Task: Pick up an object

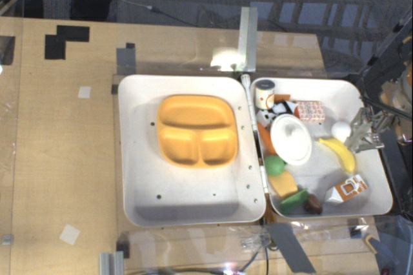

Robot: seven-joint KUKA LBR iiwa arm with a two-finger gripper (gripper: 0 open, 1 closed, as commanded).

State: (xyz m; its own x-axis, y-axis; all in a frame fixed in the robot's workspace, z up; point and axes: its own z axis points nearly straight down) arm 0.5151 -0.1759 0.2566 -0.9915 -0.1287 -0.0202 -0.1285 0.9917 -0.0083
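Your tool (359, 132) hovers at the right bin's (377, 208) edge, just beside the banana (340, 153); I cannot tell its state. The orange-and-white carton (350, 188) carries a label too small to read.

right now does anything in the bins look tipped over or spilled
Nothing looks spilled. The small carton in the right bin lies on its side, and the toys there sit in a loose heap. The yellow divided tray sits flat in the left bin.

Curved yellow plastic banana (340, 153), lying flat, right-centre of frame in right bin; small white egg (341, 132) just above.
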